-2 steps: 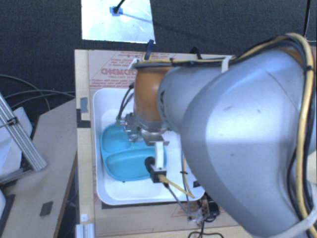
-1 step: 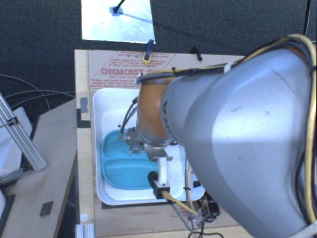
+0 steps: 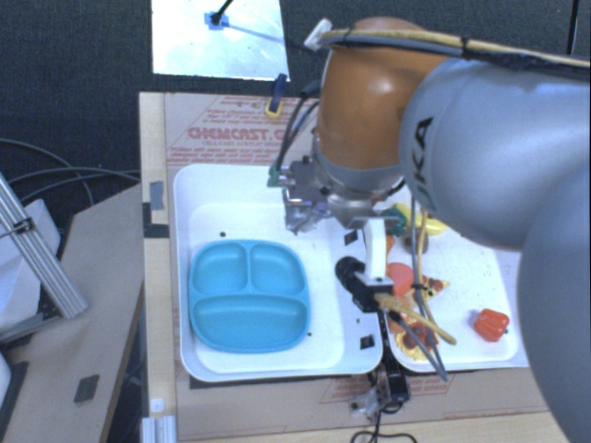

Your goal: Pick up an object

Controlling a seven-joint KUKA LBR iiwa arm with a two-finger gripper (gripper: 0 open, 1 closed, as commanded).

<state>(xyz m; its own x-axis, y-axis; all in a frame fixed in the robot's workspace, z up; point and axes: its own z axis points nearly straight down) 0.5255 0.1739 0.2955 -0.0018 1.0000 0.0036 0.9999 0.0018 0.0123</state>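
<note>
Even, soft light; slightly blurred, grainy picture.

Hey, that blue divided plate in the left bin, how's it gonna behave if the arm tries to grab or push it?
The blue plate looks like stiff molded plastic, so it probably keeps its shape. It lies flat and low in the left bin, so it likely slides rather than tips or rolls. Its broad, smooth shape probably leaves just the thin rim to pinch.
</note>
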